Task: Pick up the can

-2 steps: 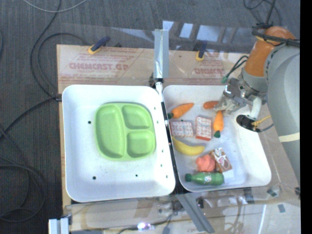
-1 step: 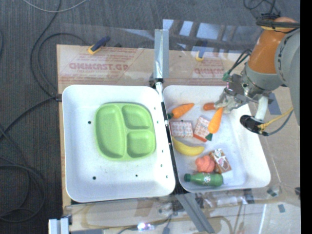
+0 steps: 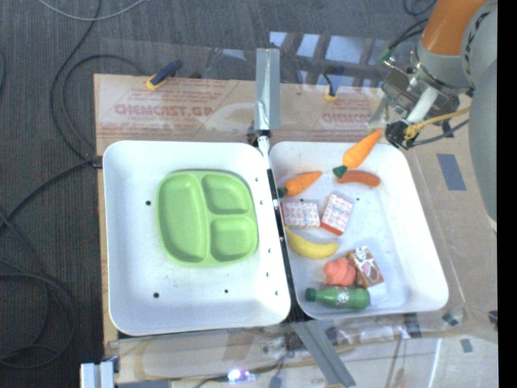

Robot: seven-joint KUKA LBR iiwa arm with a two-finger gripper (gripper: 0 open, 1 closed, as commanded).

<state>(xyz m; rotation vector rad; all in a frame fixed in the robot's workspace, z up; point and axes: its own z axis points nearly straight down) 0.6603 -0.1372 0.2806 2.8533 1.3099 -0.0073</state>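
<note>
Above the right bin's (image 3: 420, 217) far corner your gripper (image 3: 401, 107) hovers, grip state unreadable, near the carrot (image 3: 361, 150), with no can clearly identifiable among the toys.

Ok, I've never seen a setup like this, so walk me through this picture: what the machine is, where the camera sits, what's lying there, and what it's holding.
The camera sits above a bench and looks down at a slant. The grey and orange thing at the top right is a robot arm. Its gripper, a two-finger claw, hangs by the far right corner of the right bin. A toy carrot lies just below it, over the bin's far edge, and I can't tell if the claw grips it.

Two shallow white bins sit side by side. The left bin holds a green divided plate. The right one holds toy food: a second carrot, a sausage, two small cartons, a banana, a green bottle and a reddish piece. I can't pick out a can.
</note>
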